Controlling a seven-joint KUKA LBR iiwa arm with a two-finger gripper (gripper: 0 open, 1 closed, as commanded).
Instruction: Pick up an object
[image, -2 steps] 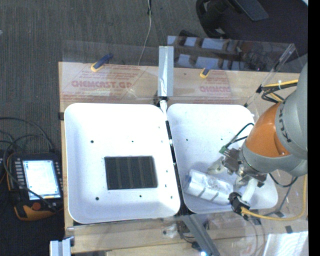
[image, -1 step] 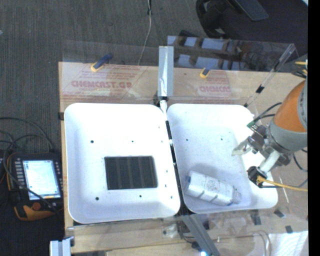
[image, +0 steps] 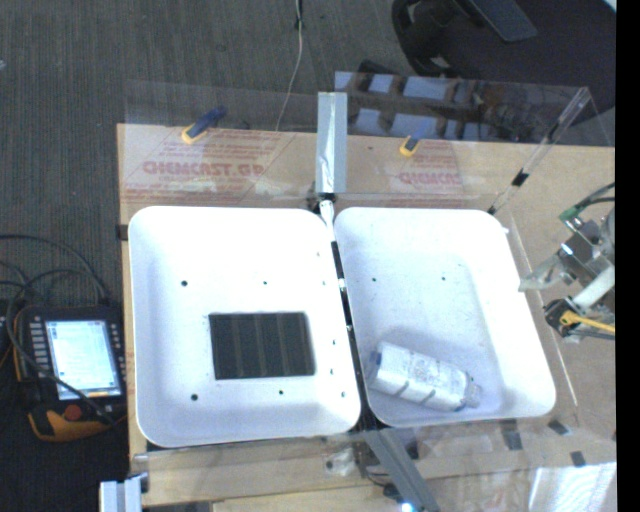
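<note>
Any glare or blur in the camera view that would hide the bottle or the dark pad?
Camera view: the bottle is soft-edged and pale against the right bin, low contrast; the dark pad reads crisply in the left bin; the clear panels behind show faint reflections.

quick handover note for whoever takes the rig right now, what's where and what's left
Gripper: at the view's right edge, outside the bins, whether open or shut cannot be told; nothing seen in it.
Left bin: dark ribbed rectangular pad lying flat near the middle.
Right bin: pale bottle-like package on its side near the front.
Done: nothing picked yet.
Left: reach in, grasp one object, lift it.
</note>
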